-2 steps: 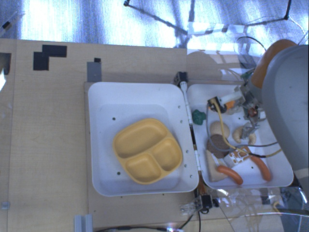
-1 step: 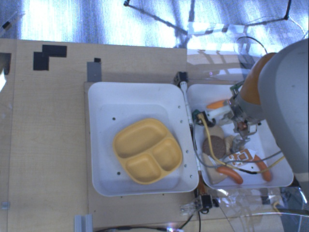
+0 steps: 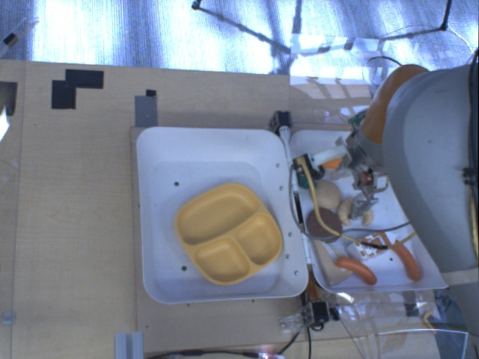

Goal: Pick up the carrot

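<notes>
The carrot (image 3: 333, 164) lies at the upper left of the right bin (image 3: 432, 279), not yet lifted, and the gripper (image 3: 364, 200) hangs low just to its right over the other toy foods; whether its jaws are open I cannot tell, so the picking seems undone.

Arm (image 3: 434, 170): bulky, smooth grey casing; orange band (image 3: 389, 96) toward wrist. Gripper (image 3: 364, 200): small metal parts beyond band.

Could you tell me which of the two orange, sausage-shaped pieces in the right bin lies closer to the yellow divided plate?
The left orange piece, lying beside the bin's inner wall. The other orange piece lies farther right, near the arm.
</notes>
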You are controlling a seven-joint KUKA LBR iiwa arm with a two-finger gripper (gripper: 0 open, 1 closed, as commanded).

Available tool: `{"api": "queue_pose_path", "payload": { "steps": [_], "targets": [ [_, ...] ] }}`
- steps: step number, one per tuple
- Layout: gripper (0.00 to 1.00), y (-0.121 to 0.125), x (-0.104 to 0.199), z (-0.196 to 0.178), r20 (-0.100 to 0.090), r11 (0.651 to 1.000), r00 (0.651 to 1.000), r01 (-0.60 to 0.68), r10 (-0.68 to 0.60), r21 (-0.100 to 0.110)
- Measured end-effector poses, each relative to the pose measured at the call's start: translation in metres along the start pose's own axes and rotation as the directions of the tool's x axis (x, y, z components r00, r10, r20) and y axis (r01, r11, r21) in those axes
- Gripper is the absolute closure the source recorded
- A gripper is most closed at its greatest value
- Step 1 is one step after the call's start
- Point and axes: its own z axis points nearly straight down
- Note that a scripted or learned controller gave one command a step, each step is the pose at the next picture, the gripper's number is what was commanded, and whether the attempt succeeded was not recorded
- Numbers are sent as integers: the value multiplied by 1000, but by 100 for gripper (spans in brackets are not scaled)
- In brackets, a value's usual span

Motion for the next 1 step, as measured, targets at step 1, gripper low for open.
{"api": "queue_pose_path", "payload": {
  "steps": [1],
  "targets": [
    [0, -8, -14, -1, 0, 998, 998, 65, -65, -1]
  ]
}}
